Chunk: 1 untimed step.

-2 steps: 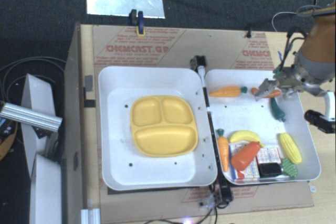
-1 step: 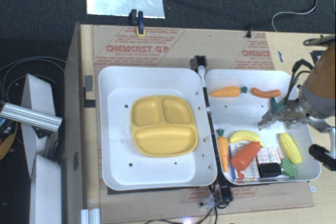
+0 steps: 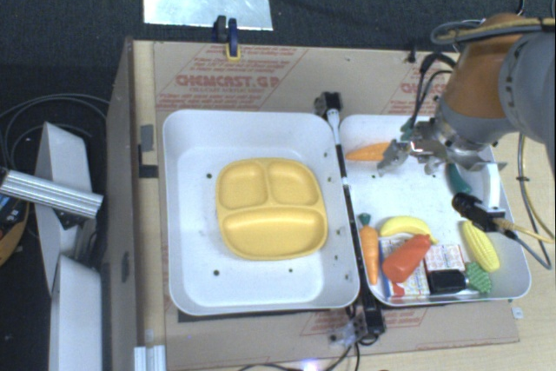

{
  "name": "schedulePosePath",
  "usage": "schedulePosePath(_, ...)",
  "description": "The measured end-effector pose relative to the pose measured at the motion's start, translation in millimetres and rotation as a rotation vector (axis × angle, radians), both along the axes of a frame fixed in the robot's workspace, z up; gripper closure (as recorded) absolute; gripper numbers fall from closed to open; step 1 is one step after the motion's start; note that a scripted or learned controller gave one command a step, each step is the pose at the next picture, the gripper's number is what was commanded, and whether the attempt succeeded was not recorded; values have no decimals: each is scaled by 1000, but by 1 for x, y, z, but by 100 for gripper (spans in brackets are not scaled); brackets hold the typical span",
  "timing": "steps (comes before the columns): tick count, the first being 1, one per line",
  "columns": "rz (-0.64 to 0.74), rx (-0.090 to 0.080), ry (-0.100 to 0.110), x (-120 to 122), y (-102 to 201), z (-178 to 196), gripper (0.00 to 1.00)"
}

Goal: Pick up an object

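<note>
Taking the yellow divided plate point(image 3: 270, 208) in the left bin point(image 3: 187, 178) as the landmark, the nearest clutter sits to its right, across the divider, along the near edge of the right bin point(image 3: 512, 278). There a red pepper point(image 3: 406, 257) lies on a printed card point(image 3: 441, 261), with a small carrot point(image 3: 371, 249) just beside it on the plate's side and a black block point(image 3: 446, 281) and a green piece point(image 3: 479, 278) toward the bin's near corner. They are bunched together, probably because they were dropped loosely, which makes a clean two-finger pick harder here.

A step farther from the camera, still right of the plate, a banana point(image 3: 405, 226) touches the pepper's top, and a corn cob point(image 3: 479, 245) lies beyond it, near the bin's right wall.

Farther back, level with the plate's far rim, a second carrot point(image 3: 368, 154) lies alone near the divider. It stands apart from the rest, so it looks the likeliest target. The gripper point(image 3: 393, 157) hangs low just right of that carrot, angled toward it; I cannot tell how far apart its tips stand, and nothing is seen between them. The arm point(image 3: 486, 82) leans in from the far right to reach this spot.
</note>
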State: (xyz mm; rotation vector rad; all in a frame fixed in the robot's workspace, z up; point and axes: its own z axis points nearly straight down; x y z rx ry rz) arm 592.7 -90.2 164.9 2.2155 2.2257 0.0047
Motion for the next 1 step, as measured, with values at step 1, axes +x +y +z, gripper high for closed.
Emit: schedulePosePath(1,-2,-1,2,-76,38,19,0)
